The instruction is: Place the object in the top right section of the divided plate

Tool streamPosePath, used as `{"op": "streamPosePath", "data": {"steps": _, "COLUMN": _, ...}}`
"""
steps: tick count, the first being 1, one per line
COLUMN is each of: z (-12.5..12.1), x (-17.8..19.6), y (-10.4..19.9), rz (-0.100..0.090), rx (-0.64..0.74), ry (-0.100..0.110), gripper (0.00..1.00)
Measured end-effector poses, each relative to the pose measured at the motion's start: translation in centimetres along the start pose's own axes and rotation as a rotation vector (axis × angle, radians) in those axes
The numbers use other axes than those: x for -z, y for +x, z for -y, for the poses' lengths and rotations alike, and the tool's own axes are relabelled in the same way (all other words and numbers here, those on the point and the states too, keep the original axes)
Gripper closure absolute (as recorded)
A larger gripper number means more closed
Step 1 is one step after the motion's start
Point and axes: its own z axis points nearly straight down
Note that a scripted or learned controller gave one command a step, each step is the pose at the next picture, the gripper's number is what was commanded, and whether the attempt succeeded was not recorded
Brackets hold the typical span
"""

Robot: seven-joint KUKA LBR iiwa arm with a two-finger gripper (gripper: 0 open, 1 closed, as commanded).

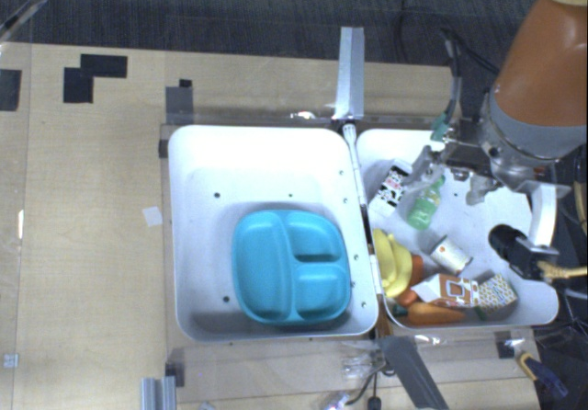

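On your worktop (pixel 83 243), pale wood-grain with black square marks near its far left, sit two shallow white plastic bins with rounded corners, side by side and split by a thin metal rail. The left bin (pixel 202 178) holds the divided plate (pixel 292 265), a glossy turquoise piece with soft rounded edges and three moulded sections: one long one down its left side, two smaller ones stacked on its right. It lies toward the bin's near edge.

In the right bin (pixel 514 215) you see a clutter of small things. A translucent green bottle (pixel 424 207) lies tilted just below the pincer (pixel 439 169). Beside it are a small black-and-white patterned box (pixel 394 184), a yellow banana (pixel 392 263) against the dividing wall, a short cylinder with a pale cap (pixel 450 255), an orange carrot-shaped toy (pixel 434 313), and a printed carton (pixel 464 290).

The grey arm with its orange band (pixel 549 40) hangs over the right bin's far side. You cannot tell whether the pincer is apart or together; its tip blurs into the bottle's top.
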Motion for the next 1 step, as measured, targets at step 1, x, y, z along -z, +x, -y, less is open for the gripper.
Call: {"op": "streamPosePath", "data": {"steps": 1, "z": 0.50, "x": 2.29, "y": 1.63, "rz": -0.002, "rx": 0.344, "ry": 0.003, "gripper": 0.00}}
